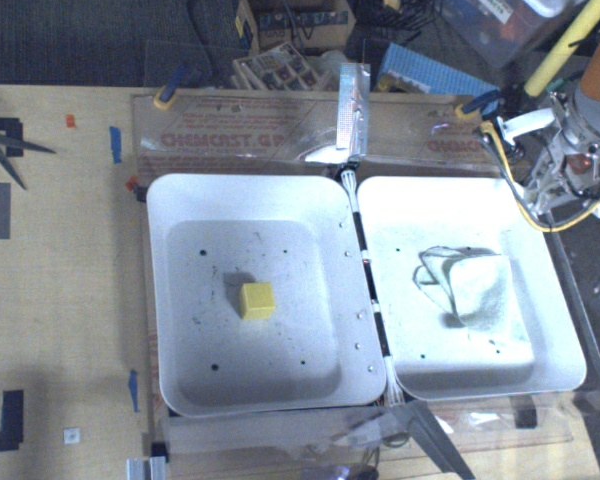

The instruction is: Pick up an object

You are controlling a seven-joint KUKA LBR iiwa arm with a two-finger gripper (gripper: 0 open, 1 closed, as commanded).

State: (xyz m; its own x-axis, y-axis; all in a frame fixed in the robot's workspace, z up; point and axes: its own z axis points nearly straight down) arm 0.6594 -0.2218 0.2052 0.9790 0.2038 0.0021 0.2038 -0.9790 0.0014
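Two white bins sit side by side on the bench; the left bin holds a small yellow block near its middle, lying flat on the floor with a few dark specks around it; the right bin holds a clear, whitish crumpled thing, perhaps a plastic bag or cup, with a dark curved rim on its left side, resting right of that bin's centre; the arm stands at the far right, beyond the right bin's far corner, with yellow cable looping by it; nothing is held over either bin; whether the fingers are apart or together I cannot tell.
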